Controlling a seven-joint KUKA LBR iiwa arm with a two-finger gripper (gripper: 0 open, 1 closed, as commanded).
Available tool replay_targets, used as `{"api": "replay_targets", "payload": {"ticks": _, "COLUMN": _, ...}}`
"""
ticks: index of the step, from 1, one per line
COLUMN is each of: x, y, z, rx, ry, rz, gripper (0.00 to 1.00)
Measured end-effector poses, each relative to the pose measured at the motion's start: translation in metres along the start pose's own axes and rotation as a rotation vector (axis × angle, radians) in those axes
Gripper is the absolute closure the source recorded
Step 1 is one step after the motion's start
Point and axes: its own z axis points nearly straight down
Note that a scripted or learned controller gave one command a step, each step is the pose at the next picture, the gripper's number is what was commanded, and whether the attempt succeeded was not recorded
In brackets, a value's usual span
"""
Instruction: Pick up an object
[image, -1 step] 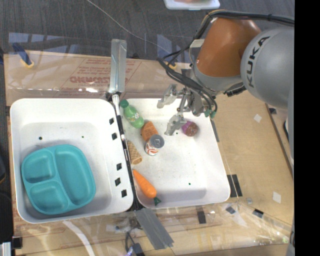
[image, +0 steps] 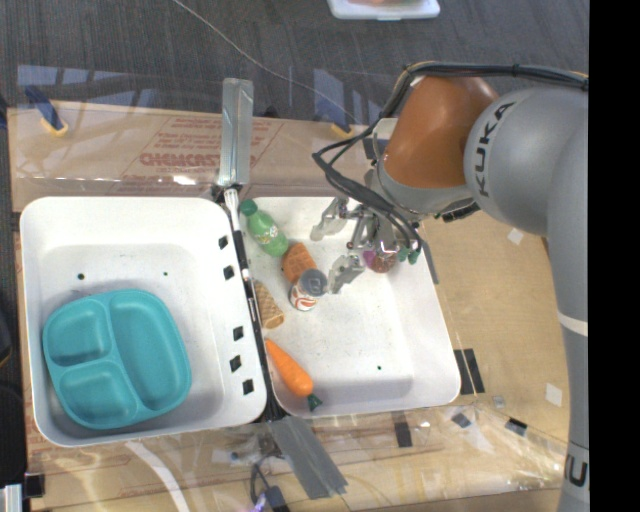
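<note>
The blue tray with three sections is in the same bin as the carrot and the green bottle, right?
Not quite. The camera view shows the blue tray alone in the left bin. The carrot and the green bottle lie in the right bin, the one the arm reaches into.

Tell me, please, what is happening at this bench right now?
A grey KUKA arm reaches from the right into the right bin, its hand low over the toys there: a green bottle, a small can, a cone and a carrot. Nothing is visibly held. The left bin holds a teal tray.
</note>
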Motion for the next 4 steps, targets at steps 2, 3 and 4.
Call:
{"api": "replay_targets", "payload": {"ticks": 2, "x": -0.042, "y": -0.009, "z": 0.047, "rx": -0.009, "ry": -0.046, "rz": 0.594, "gripper": 0.00}}
{"api": "replay_targets", "payload": {"ticks": 3, "x": -0.041, "y": 0.018, "z": 0.049, "rx": -0.021, "ry": -0.050, "rz": 1.083, "gripper": 0.00}}
{"api": "replay_targets", "payload": {"ticks": 4, "x": -0.011, "y": 0.019, "z": 0.049, "rx": -0.040, "ry": -0.062, "rz": 1.351, "gripper": 0.00}}
